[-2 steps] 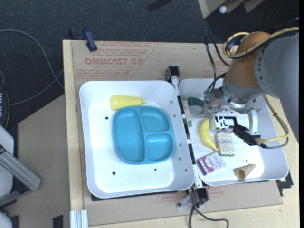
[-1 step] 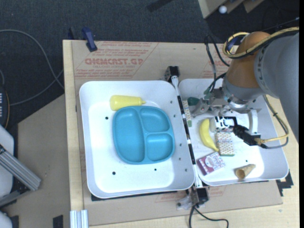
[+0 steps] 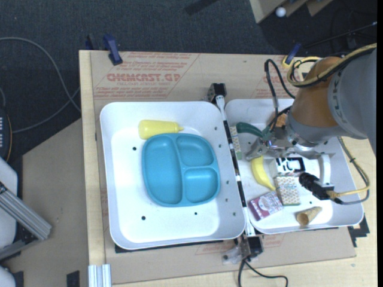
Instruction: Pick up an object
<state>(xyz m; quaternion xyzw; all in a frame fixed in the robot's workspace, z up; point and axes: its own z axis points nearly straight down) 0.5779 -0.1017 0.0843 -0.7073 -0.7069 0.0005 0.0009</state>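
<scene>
My arm [image 3: 353, 97] is a chunky grey cylinder with an orange band [image 3: 311, 103] above the wrist, plus black and yellow cables [image 3: 287, 70] looped alongside it.

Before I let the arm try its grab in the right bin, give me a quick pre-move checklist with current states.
1. Gripper over right bin: ok.
2. Banana close below the gripper: ok.
3. Finger opening: cannot tell.
4. Anything held already: cannot tell.
5. Clutter near the banana: not ok, patterned packet and maroon packet crowd it.
6. Left bin, blue divided plate, yellow bottle away from the arm: ok.
</scene>
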